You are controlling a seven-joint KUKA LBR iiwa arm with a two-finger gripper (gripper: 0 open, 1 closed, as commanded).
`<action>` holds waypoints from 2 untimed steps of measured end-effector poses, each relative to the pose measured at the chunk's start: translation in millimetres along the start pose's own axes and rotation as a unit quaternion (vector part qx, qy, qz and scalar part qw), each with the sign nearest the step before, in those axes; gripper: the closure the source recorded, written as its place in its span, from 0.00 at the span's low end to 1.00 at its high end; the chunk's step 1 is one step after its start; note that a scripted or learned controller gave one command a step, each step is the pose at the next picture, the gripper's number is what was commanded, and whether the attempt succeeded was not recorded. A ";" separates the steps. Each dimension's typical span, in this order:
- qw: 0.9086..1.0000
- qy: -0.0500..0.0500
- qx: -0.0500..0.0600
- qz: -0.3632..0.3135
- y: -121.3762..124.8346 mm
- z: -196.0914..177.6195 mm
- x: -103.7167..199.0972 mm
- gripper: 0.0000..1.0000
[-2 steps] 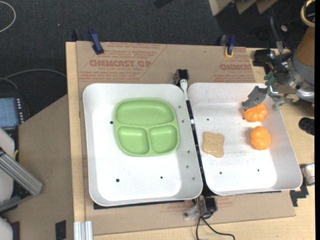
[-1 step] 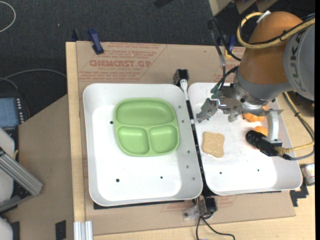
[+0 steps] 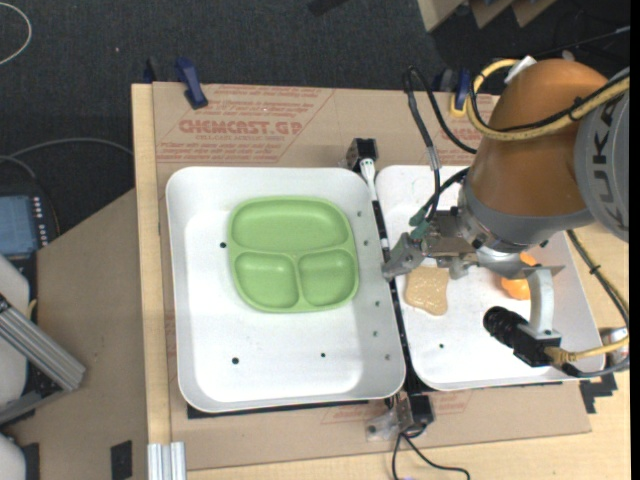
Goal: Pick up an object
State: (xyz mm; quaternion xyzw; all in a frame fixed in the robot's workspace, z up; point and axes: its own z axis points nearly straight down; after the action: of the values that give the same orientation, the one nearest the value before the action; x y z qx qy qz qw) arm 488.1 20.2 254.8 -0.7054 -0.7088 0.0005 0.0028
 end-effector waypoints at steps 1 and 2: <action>1.000 0.001 -0.010 -0.002 -8.3 -122.4 52.7 0.00; 1.000 0.001 -0.008 -0.003 -8.3 -205.2 125.6 0.00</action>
State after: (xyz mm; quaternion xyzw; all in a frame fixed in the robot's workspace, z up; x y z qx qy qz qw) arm 480.2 145.0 460.4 -0.7035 -0.7107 -0.0061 -0.0021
